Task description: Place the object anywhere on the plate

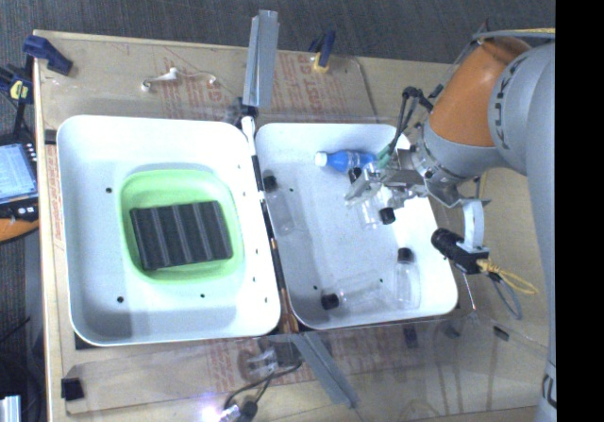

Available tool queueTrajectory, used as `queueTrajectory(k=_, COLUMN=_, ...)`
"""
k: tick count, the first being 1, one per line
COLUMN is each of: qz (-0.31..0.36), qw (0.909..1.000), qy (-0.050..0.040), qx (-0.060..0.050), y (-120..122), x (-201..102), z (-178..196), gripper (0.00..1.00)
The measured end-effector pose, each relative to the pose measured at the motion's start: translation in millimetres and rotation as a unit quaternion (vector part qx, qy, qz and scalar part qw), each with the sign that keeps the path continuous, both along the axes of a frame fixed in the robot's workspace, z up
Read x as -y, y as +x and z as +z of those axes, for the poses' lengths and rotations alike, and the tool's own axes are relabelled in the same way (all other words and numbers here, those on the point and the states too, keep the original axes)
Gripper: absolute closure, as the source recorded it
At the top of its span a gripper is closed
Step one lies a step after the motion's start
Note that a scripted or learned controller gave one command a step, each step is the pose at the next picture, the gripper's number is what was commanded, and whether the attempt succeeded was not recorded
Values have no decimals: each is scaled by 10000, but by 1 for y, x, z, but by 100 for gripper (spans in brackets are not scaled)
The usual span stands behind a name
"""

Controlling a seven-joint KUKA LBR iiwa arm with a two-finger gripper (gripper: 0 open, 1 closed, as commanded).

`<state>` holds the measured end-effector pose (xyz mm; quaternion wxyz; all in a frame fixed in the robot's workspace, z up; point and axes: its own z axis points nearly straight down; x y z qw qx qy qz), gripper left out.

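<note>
1. Arm (491, 109) comes in from the right and sits over the upper right corner of the right bin (311, 293).
2. Jaws (370, 186) hang low over that bin's upper middle, amid metal hardware; can't tell if they're wide, narrow or holding anything.
3. Blue-and-white bottle (342, 160) lies on its side in the right bin near the top wall, white cap pointing left, just left of and above the jaws. Contact with the jaws: can't tell.
4. More clutter in the right bin: a clear bottle with a black cap (354, 295) lying near the bottom wall, another clear one (405, 280) near the bottom right corner, and a clear item (280, 208) along the left wall.
5. Left bin (85, 297) holds the green plate (132, 194), roughly centred.
6. A dark ribbed block (179, 233) sits on the plate, covering most of its middle.
7. Both bins sit side by side on the desk (123, 66), touching along the centre seam.
8. Bottle and plate are well apart, in separate bins.
</note>
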<state>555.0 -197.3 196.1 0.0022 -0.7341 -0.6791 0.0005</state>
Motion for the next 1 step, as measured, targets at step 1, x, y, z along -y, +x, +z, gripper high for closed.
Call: queueTrajectory(k=1, qz=0, qw=10000, qy=0, qx=2, y=0, x=0, z=0, gripper=0)
